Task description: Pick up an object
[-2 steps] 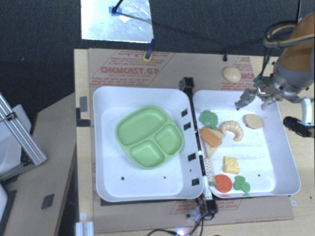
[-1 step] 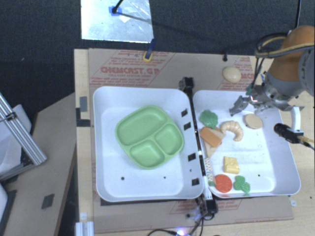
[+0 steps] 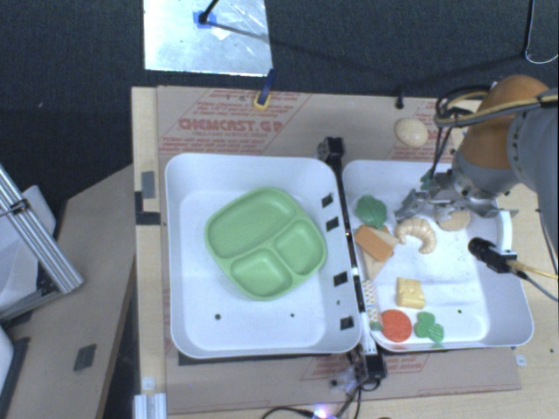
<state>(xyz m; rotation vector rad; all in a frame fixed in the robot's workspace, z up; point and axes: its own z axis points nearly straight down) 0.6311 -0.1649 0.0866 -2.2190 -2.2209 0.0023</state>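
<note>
The right bin (image 3: 511, 317) holds several toy foods: a green broccoli piece (image 3: 370, 209), an orange wedge (image 3: 376, 243), a tan croissant (image 3: 417, 232), a yellow block (image 3: 410, 292), a red round piece (image 3: 396, 325) and a green leaf (image 3: 428, 327). My gripper (image 3: 417, 206) hangs low over the bin's far middle, just above the croissant and to the right of the broccoli. A tan round piece (image 3: 455, 220) lies partly hidden under the gripper's body. I see nothing lifted off the bin floor.
The left bin (image 3: 188, 234) bears a green divided plate (image 3: 265, 242). A black divider (image 3: 345, 234) runs between the bins. A pale egg-shaped object (image 3: 411, 131) lies on the cardboard behind the right bin. The arm covers the right bin's far right corner.
</note>
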